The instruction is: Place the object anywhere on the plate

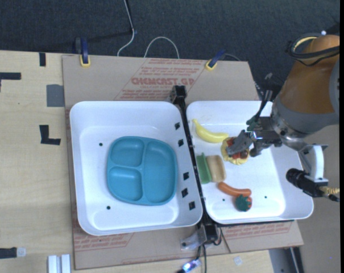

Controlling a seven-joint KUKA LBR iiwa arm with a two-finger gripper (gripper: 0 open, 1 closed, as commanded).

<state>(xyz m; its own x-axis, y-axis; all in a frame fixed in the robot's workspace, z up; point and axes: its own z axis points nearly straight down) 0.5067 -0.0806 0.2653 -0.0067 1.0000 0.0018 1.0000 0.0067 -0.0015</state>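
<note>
The grey arm [308, 95], orange band showing above the wrist, is reaching in from the right and bending down over the right bin [274, 201]. Its hand [240, 147] is hovering low at a small red-and-yellow toy [237, 152], with the dark fingers [245, 140] sitting right over it. The hand's opening is too crowded against that toy to read, so whether it is wide, narrow or gripping, I cannot tell.

Counting now: two white bins are sitting side by side on the counter [24, 152]. One blue plate [142, 170], split into three compartments, is lying in the left bin [86, 118], well off to the hand's left.

Five items are sharing the bin with the hand. One banana [208, 133] is lying just up and left of the hand. One green piece [203, 168] and one tan piece [216, 167] are resting side by side below and left of it. One orange carrot [234, 189] and one green ball [243, 203] are lying further below.
</note>
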